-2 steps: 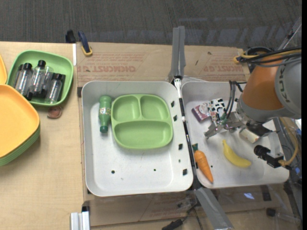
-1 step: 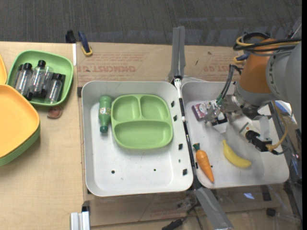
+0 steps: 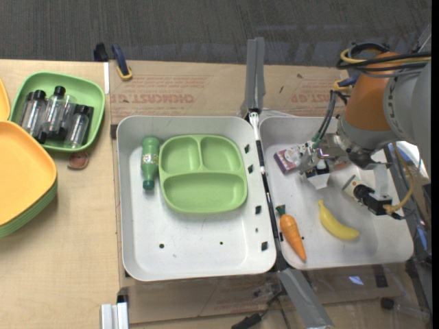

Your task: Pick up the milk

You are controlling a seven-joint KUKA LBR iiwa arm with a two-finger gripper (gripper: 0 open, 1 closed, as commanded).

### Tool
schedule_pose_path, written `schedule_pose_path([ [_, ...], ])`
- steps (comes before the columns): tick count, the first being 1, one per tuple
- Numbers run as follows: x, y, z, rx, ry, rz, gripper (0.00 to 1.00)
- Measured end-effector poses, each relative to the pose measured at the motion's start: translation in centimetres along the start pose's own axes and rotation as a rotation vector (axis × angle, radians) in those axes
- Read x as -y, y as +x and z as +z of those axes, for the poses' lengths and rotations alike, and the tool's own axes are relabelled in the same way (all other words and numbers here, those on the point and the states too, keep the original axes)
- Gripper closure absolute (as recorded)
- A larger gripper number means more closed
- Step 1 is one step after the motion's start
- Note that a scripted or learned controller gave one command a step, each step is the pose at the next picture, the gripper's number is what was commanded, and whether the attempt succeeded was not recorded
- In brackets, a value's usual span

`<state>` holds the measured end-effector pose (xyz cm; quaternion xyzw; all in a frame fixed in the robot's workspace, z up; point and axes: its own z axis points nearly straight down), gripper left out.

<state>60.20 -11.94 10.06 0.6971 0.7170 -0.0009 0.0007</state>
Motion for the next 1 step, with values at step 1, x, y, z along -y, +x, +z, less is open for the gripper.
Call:
schedule_pose_path([
  [1,-0.7,3.76,-8.99,0.0,0.003,0.207,1.0],
])
